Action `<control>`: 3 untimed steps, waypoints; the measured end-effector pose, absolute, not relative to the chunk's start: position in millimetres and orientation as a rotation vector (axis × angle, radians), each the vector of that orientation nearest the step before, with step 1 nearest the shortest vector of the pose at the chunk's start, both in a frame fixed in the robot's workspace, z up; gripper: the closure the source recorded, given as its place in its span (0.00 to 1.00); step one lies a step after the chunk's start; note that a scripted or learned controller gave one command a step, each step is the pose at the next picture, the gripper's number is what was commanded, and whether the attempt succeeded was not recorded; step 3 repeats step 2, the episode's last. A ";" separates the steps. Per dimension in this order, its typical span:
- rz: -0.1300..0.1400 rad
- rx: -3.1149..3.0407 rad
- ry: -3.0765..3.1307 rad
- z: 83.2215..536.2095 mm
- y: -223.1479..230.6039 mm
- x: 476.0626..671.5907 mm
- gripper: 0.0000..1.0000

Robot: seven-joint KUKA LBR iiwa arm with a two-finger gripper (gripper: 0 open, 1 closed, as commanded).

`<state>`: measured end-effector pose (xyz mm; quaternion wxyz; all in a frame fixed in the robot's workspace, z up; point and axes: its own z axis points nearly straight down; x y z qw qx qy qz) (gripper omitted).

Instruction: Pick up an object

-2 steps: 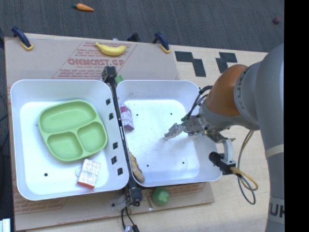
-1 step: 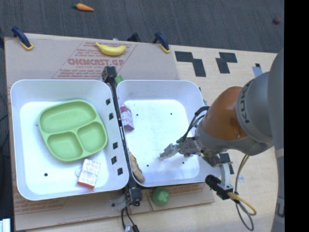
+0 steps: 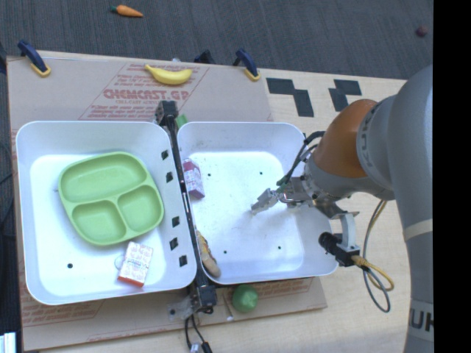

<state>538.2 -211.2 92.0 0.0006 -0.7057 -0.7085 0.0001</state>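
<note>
- A blue clamp (image 3: 33,57) grips the far left corner of the cardboard sheet (image 3: 221,94) under the bins.
- The left bin (image 3: 29,219) carries a green divided plate (image 3: 110,195) in its middle, and a small red-and-white carton (image 3: 135,263) lies near its near edge, just off the plate's near rim.
- An orange carrot (image 3: 129,10) lies on the dark floor beyond the bench.
- A yellow banana (image 3: 169,73) rests on the cardboard, just past the far edge of the bins.
- In the right bin (image 3: 243,134), a pink-and-white packet (image 3: 193,178) lies against the left wall, and a tan, peanut-like piece (image 3: 207,256) sits in the near left corner, against the same wall.
- A green ball (image 3: 245,298) sits on the cardboard just outside the right bin's near edge.
- The gripper (image 3: 265,201) hangs low over the bare floor of the right bin, towards its right side, well apart from the packet and the tan piece; nothing shows between its tips, and whether they are spread or pressed together cannot be told.
- The grey arm (image 3: 397,145) with its orange band (image 3: 349,142) reaches in over the right bin's right wall.
</note>
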 end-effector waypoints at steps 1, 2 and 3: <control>-0.001 -2.215 -2.225 92.1 -210.4 599.3 0.00; -0.001 -2.215 -2.226 92.4 -210.4 647.7 0.00; -0.001 -2.215 -2.226 92.4 -210.4 647.7 0.00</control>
